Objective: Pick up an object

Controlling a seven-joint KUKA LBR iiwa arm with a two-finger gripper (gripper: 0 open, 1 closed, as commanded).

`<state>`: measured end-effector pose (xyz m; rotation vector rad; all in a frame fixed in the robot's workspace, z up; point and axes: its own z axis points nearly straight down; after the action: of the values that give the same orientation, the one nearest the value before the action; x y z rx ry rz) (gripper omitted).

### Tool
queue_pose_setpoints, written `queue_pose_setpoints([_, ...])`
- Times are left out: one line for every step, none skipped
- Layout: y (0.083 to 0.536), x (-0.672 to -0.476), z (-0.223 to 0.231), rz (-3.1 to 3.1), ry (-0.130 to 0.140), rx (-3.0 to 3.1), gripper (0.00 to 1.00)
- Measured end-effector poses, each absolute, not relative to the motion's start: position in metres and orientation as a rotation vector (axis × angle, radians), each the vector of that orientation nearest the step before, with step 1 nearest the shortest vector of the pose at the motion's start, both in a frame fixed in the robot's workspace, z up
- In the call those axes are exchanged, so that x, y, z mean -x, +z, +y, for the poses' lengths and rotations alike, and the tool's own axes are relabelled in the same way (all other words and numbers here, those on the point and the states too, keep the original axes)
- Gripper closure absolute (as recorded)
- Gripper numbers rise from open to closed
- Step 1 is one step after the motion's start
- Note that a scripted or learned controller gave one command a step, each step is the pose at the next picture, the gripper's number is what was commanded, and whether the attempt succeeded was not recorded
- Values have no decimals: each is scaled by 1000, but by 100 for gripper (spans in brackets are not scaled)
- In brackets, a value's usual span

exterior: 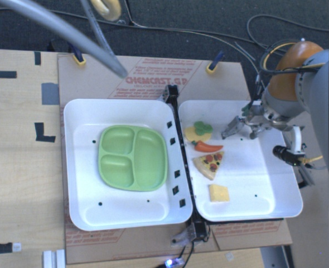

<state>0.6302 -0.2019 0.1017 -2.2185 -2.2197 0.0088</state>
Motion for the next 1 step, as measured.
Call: queue_pose_setpoints([85,-631,-202,-2225,5,2221,0])
